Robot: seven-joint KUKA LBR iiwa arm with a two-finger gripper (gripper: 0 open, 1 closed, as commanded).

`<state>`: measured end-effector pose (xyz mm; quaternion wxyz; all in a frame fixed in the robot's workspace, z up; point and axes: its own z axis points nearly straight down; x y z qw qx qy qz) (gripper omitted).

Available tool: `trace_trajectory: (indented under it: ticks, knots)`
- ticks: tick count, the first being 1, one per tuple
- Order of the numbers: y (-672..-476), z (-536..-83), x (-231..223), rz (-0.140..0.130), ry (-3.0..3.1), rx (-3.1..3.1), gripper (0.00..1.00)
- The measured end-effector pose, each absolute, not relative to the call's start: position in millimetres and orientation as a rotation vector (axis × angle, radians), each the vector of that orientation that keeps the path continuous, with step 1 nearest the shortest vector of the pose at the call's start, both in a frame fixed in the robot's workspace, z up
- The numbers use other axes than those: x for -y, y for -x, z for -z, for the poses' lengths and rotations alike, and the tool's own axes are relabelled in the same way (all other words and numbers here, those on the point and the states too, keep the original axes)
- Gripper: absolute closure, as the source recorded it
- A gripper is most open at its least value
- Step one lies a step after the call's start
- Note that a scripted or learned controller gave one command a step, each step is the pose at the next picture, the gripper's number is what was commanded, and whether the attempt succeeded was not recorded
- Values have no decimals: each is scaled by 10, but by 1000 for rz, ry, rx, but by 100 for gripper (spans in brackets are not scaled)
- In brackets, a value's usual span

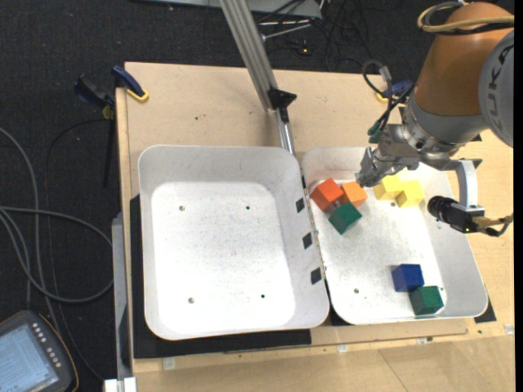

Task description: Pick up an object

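Observation:
My gripper (369, 175) hangs low over the back of the right bin (458, 260), just above and right of a small cluster of blocks. That cluster is an orange block (328, 193), a lighter orange block (355, 193) and a dark green block (346, 217), all touching. Two yellow blocks (399, 189) lie just right of the gripper. A blue block (407, 277) and a green block (426, 300) sit together near the bin's front right corner. Nothing shows between the fingers.
The left bin (221, 239) lies beside the right one, sharing a middle rim with black clips (308, 239). A slanted metal pole (253, 47) crosses the bench's back edge. Blue and yellow clamps (122, 84) hold the board's back corners.

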<state>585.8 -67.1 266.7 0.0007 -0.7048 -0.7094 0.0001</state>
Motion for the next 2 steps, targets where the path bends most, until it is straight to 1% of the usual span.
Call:
trace_trajectory:
  ticks: [1, 2]
  knots:
    - [-5726, -2601, 76, 1, 2210, 2229, 100]
    - [-5550, -2424, -420, -1, 2210, 2228, 100]
